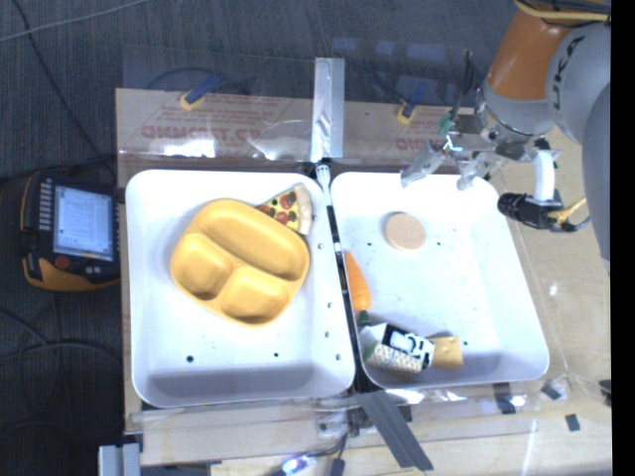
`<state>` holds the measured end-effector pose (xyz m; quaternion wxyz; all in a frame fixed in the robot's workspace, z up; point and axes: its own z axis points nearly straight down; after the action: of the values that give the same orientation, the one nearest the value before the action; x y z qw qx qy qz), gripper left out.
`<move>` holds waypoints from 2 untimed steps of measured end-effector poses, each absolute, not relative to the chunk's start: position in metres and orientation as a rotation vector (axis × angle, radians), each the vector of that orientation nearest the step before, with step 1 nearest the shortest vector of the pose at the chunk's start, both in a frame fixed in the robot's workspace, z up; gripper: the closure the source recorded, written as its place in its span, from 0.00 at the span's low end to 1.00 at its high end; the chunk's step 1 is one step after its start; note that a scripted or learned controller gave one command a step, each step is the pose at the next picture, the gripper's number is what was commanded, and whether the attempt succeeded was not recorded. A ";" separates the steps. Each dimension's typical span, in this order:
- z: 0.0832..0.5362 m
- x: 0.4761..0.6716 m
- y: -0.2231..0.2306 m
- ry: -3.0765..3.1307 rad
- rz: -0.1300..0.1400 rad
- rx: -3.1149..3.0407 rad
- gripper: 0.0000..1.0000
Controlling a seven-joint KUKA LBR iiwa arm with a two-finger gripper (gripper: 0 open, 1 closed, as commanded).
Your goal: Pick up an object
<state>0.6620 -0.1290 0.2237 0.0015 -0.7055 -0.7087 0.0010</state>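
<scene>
One yellow tray, one pizza slice, one carrot, one cookie.

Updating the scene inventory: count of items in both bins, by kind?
Yellow plastic three-compartment tray: 1
Pizza slice toy: 1
Tan round disc: 1
Orange carrot toy: 1
Black-and-white small box: 1
Tan block: 1
Speckled beige piece: 1
Total: 7

Bench bears two white bins
</scene>
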 end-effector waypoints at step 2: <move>0.088 0.671 -0.165 -2.341 -0.002 -2.104 0.00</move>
<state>0.6711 -0.1647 0.0884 -0.0032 -0.6684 -0.7438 -0.0007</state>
